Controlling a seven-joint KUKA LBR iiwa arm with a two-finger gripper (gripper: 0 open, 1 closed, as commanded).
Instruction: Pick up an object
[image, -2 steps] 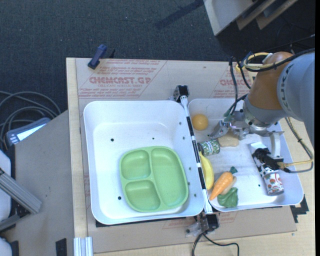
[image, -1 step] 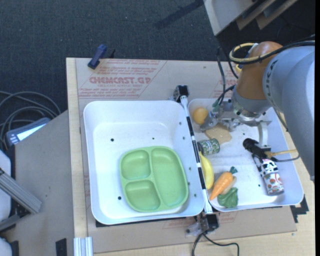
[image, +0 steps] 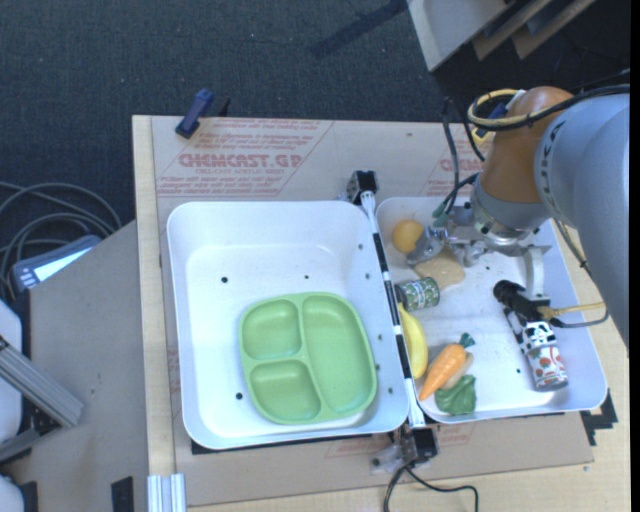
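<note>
The jaws, their state impossible to tell, are lowered over a pale yellow flat object (image: 447, 272) in the right white bin (image: 585, 345); closing and lifting seems needed next.

I see the left white bin (image: 200, 300) on the bench. A green divided plate (image: 305, 357) lies inside it, toward its near right corner. A blue clamp (image: 194, 113) sits beyond its far edge.
</note>
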